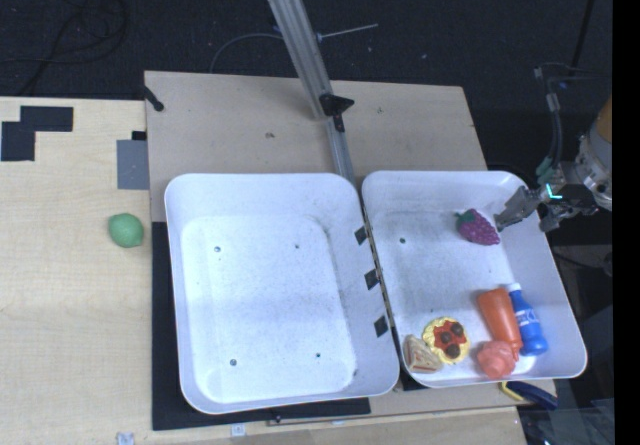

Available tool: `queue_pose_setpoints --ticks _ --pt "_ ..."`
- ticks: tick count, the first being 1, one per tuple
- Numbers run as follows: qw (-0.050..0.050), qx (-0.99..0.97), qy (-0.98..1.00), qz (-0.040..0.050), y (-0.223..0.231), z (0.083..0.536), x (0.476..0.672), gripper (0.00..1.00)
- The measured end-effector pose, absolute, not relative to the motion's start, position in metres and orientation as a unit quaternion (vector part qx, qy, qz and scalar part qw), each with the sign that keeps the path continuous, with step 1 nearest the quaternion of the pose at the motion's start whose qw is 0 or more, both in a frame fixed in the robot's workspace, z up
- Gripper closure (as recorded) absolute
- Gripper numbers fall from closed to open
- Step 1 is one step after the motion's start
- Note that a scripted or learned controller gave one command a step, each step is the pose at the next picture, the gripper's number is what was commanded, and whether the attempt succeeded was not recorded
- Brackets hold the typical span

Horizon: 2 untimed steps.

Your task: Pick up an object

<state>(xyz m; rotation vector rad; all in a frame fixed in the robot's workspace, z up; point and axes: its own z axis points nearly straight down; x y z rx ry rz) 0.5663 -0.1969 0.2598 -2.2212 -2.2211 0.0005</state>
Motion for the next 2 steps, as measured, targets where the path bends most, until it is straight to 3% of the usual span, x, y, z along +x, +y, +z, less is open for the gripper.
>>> queue_pose_setpoints --ticks 1,2 --pt "0.000 -0.707 -0.707 0.0002 -0.197 0.260 0.566 0.00" --pt "0.002 -0.707 -0.707 0.0015 -0.196 0.199 0.572 0.00"
